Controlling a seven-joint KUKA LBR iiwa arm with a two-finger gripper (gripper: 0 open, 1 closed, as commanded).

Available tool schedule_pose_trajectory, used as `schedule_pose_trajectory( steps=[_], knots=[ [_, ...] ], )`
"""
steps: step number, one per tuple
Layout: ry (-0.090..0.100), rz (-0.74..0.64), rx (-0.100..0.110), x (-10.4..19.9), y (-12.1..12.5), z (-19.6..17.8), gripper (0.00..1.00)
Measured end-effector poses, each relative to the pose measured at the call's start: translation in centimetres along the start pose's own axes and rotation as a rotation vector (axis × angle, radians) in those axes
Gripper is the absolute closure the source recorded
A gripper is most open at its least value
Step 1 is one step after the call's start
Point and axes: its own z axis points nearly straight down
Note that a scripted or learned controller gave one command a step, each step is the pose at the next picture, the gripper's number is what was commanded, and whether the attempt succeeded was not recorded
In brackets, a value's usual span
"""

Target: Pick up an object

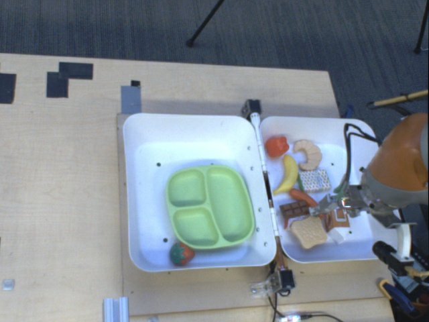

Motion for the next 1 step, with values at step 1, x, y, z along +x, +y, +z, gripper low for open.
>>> schedule_pose_trajectory(
  steps=[1],
  knots=[
    [0.001,0.001,0.0,0.04,0.03,-0.9,1.0]
  ],
)
